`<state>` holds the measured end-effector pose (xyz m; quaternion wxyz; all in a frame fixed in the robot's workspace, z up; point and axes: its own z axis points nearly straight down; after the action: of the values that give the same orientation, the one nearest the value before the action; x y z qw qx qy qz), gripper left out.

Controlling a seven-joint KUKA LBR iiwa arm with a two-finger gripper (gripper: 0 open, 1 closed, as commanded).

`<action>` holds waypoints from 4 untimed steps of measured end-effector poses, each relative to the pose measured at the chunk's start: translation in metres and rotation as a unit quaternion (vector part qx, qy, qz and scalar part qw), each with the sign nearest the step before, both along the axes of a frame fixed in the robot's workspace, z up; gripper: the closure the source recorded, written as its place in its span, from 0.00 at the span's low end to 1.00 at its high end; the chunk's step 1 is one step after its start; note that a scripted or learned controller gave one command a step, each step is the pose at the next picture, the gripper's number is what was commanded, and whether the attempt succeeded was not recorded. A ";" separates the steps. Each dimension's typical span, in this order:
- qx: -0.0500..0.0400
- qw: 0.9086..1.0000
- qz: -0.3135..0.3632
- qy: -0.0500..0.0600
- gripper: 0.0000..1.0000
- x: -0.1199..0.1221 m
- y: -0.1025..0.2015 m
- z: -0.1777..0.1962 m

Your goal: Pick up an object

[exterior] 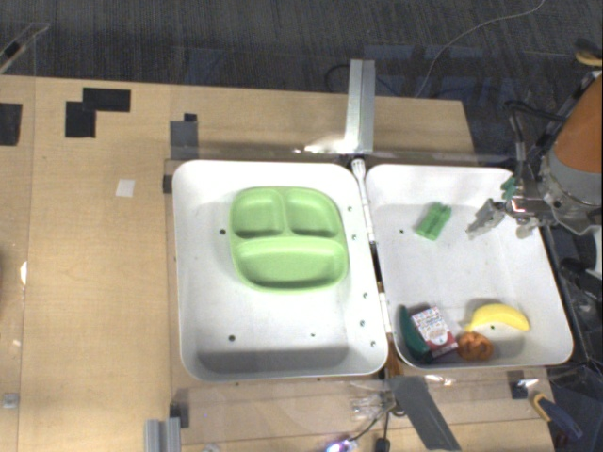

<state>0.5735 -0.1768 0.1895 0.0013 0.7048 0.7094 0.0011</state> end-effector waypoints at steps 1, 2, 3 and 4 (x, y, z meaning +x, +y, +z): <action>-0.001 0.999 0.046 -0.002 0.00 0.038 0.036 -0.097; -0.001 0.997 0.075 -0.004 0.00 0.079 0.066 -0.100; 0.000 0.998 0.063 0.007 0.00 0.094 0.082 -0.101; 0.000 0.993 0.118 -0.004 0.00 0.021 0.090 -0.098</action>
<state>0.5945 -0.0865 0.0912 0.0046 0.6164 0.7874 0.0039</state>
